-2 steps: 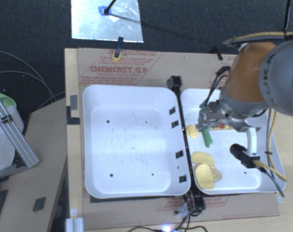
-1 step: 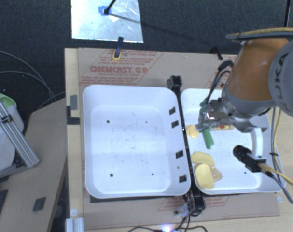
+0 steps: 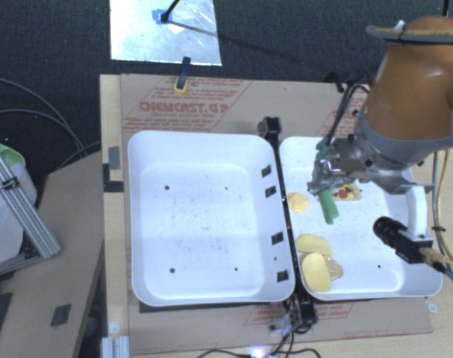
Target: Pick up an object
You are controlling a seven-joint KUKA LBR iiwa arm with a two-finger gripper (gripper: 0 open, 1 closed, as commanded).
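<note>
Poised over the right bin's (image 3: pixel 405 286) far-left corner, the gripper (image 3: pixel 325 176), whose state I cannot tell, may glance off the green marker (image 3: pixel 328 205) lying just beside a small yellow piece (image 3: pixel 298 202).

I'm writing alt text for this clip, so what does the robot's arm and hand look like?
The arm is bulky and rounded, with a broad orange band above a grey wrist section. Thin dark cables run down its side toward the wrist. The hand is a small, silvery metal assembly below the wrist. It reaches in over the right white bin.
</note>
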